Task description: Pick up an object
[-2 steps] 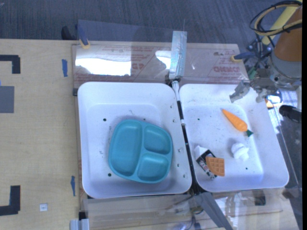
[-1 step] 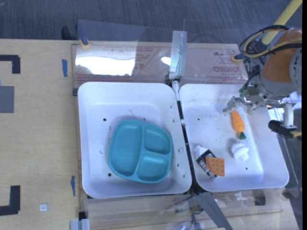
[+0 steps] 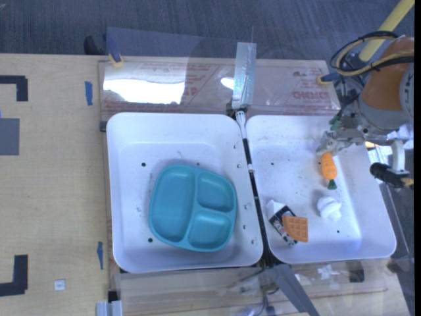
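Observation:
In the right bin (image 3: pixel 368 242) lie an orange toy carrot (image 3: pixel 327 167) with a green tip, a small white object (image 3: pixel 329 207) below it, and an orange waffle-like piece (image 3: pixel 297 227) beside a black-and-white item (image 3: pixel 280 217). My gripper (image 3: pixel 333 141) hangs at the bin's upper right, just above the carrot's top end. The view does not show how it stands. Nothing is seen held in it.
The left bin (image 3: pixel 125 176) holds a teal divided plate (image 3: pixel 192 207). A clear plastic panel (image 3: pixel 197 84) and a metal post (image 3: pixel 245 71) stand behind the bins. Cables (image 3: pixel 358 51) and the arm's orange band (image 3: pixel 385 91) crowd the upper right.

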### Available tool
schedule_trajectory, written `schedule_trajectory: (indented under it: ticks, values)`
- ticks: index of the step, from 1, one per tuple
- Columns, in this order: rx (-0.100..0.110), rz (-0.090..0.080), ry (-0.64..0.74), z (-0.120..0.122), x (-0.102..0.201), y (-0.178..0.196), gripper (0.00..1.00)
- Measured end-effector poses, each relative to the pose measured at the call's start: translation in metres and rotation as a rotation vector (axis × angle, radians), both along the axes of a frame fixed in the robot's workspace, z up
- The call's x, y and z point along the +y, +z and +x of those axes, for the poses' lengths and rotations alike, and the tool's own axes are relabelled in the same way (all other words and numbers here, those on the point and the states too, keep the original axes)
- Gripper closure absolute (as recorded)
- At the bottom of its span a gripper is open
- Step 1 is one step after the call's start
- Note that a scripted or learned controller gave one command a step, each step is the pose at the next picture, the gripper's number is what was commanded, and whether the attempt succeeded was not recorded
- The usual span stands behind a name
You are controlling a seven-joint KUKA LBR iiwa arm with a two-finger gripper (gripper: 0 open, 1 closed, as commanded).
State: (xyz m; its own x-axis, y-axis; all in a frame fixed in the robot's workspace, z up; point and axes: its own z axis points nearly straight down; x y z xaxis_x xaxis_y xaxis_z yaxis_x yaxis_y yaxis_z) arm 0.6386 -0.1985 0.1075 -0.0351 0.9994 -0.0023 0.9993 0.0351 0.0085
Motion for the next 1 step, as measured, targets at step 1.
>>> schedule_trajectory:
  ticks: [1]
  values:
    - [-0.002, 0.003, -0.115, 0.0133, 0.0684, 0.0948, 1.0]
